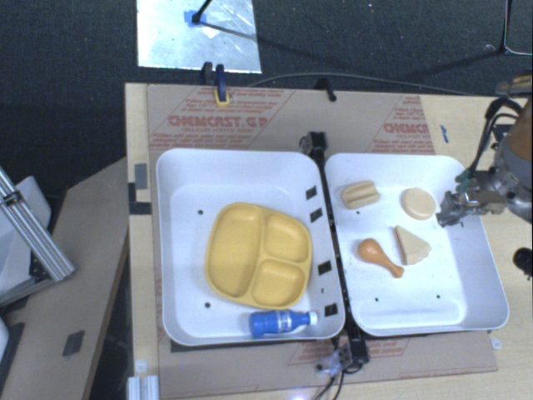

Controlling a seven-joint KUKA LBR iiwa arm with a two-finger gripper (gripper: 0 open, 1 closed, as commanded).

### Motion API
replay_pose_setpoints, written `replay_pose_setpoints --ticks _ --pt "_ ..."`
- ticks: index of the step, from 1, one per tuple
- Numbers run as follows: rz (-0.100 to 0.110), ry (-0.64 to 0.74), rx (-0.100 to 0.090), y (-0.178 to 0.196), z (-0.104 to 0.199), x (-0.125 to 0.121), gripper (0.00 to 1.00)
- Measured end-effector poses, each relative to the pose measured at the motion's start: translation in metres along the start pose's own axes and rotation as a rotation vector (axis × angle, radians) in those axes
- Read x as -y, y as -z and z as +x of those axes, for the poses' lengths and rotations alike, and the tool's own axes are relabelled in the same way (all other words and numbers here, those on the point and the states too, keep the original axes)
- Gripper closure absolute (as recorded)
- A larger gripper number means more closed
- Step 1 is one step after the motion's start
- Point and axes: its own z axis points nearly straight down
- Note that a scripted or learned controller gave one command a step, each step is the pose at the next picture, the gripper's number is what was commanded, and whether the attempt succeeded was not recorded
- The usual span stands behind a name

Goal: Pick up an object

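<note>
Gripper (454,207) at right edge, finger state impossible to tell, nearest the round cream disc (419,203): likely light, rigid, smooth; best pinched across its rim.

Bare floor (416,294) lies below the drumstick (381,257).

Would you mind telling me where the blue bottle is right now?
The blue bottle lies on its side in the left bin, along its near edge, just below the yellow divided plate.
</note>
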Motion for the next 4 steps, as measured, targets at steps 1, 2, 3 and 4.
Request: replay_pose_setpoints --ticks 1,2,3,4 --pt "0.000 0.002 -0.001 -0.017 0.056 -0.009 1.00" --pt "0.000 0.001 -0.001 -0.030 0.104 -0.027 1.00" --pt "0.002 0.001 -0.001 -0.046 0.154 -0.038 1.00" --pt "0.001 0.001 -0.001 -0.053 0.211 -0.038 1.00"
